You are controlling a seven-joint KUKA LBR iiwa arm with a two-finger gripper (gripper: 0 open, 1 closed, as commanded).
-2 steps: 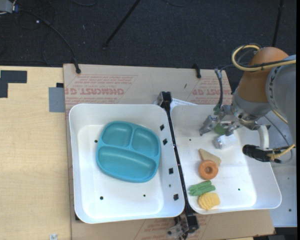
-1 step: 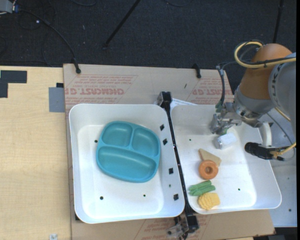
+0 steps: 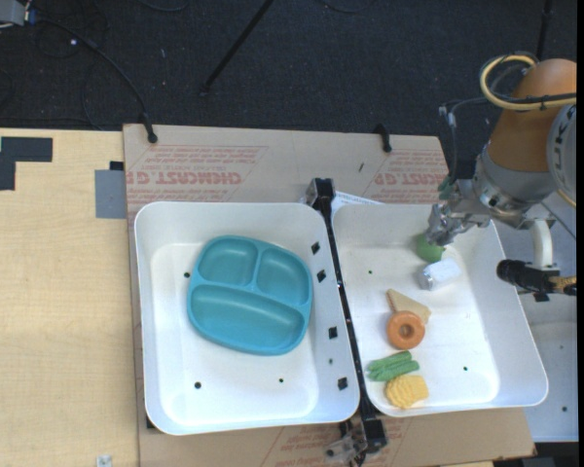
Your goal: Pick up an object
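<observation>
While the gripper (image 3: pixel 440 230) hangs low near the right bin's (image 3: pixel 511 377) back edge, a small green thing (image 3: pixel 429 250) sits at its tips; grip unclear.

We see two shallow white bins side by side on a cardboard sheet (image 3: pixel 273 163) that lies on the pale wooden worktop (image 3: pixel 49 300). The left bin (image 3: pixel 165 397) holds a teal divided plate (image 3: pixel 250 295). Between it and the right bin (image 3: pixel 521 377) runs a black divider strip (image 3: pixel 337 300); behind lies dark carpet (image 3: pixel 273 56) with cables.
</observation>
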